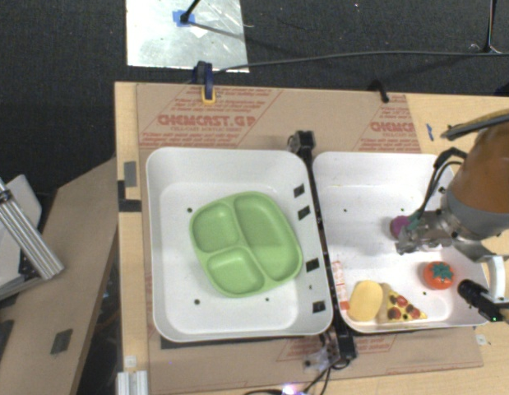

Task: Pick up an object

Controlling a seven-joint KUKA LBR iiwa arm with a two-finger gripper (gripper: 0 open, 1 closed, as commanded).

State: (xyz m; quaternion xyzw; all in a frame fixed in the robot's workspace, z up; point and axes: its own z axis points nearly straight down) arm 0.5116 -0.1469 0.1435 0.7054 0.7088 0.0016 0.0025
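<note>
The right bin (361,179) holds a small purple object (399,225), an orange-red tomato-like toy (438,275), a yellow rounded toy (365,299) and a pizza-slice toy (402,307). My gripper (414,237) reaches in from the right and sits low in this bin, right beside the purple object and seemingly touching it. The wrist blocks the fingers. The tomato lies just below and right of the gripper.
The left bin (168,179) holds a green divided plate (244,242). A black divider with clips (310,212) runs between the bins. The arm's orange band (488,171) hangs over the right bin's far right side.
</note>
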